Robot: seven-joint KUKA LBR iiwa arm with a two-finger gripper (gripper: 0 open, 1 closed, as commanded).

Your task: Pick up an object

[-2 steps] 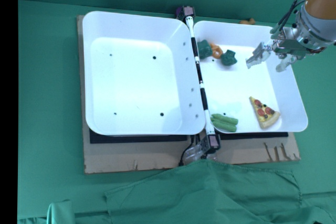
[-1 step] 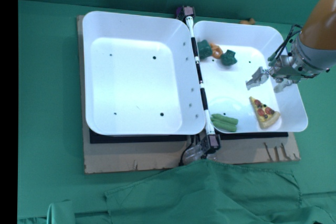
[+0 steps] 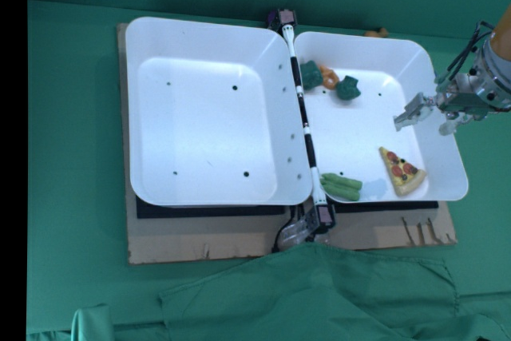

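Starting at the left, the left bin (image 3: 207, 112) sits on a sheet of cardboard (image 3: 160, 247) over the green-draped worktop (image 3: 72, 132). A clamp (image 3: 283, 17) at the far end and another (image 3: 319, 217) at the near end join it to the right bin (image 3: 375, 52). In the right bin's far left corner lie a dark green piece (image 3: 310, 74), an orange ring (image 3: 329, 79) touching it, and another green lump (image 3: 348, 87) just beside. At the near left corner rest green pea pods (image 3: 342, 186). Further right, near the near wall, a toy pizza slice (image 3: 402, 169) lies flat, its point toward the far side. Above the bin's right side hangs the gripper (image 3: 413, 113), one finger pointing left; whether the jaws are apart or together I cannot tell. Nothing sits between them. A rumpled green cloth (image 3: 319, 291) lies nearest.
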